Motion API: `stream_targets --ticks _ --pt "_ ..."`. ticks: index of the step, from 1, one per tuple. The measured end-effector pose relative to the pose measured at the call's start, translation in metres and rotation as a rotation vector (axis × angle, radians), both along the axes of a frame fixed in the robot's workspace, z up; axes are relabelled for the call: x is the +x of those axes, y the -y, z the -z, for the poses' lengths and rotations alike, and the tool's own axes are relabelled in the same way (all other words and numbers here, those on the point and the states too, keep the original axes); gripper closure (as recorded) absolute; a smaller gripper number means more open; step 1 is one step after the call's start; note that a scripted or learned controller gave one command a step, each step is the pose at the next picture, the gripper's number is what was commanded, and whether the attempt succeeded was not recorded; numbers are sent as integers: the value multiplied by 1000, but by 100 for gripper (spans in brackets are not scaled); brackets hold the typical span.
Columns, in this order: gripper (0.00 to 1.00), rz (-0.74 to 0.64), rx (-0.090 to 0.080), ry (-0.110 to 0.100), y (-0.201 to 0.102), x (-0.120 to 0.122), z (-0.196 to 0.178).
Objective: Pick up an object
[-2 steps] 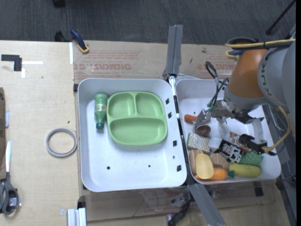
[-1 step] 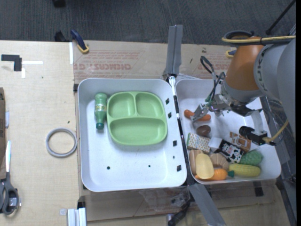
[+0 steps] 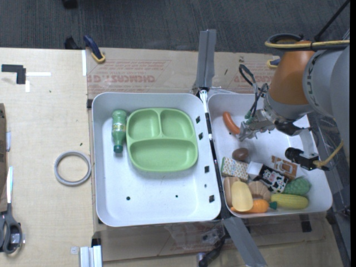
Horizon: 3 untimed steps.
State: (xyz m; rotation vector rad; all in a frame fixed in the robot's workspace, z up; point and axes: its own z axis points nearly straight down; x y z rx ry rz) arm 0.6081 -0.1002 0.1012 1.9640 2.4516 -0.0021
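My gripper (image 3: 248, 130) hangs low over the back of the right bin (image 3: 320, 204), at the end of the grey arm with the orange band (image 3: 289, 79). Just to its left lies an orange-red sausage (image 3: 230, 122), touching or nearly touching the gripper's tip. A brown round piece (image 3: 240, 154) lies a little in front of the gripper. Along the bin's front sit a patterned packet (image 3: 233, 168), a yellow piece (image 3: 241, 196), a carrot (image 3: 260, 206), a corn cob (image 3: 289, 202), a green vegetable (image 3: 297, 186) and a black-and-white box (image 3: 272, 178).
The left bin (image 3: 111, 204) bears a green divided plate (image 3: 162, 139) and a green bottle (image 3: 118, 129) lying beside it. A grey divider bar (image 3: 206, 60) stands between the bins at the back. On the bench at the left lie a tape ring (image 3: 73, 167) and scissors (image 3: 10, 230).
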Motion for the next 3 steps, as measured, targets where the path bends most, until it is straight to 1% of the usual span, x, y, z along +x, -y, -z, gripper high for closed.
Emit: stream_targets --ticks 1,2,3 --pt "100 228 0 1 -1 50 9" --pt "0 228 0 1 -1 50 9" --pt "0 156 0 0 -5 4 2"
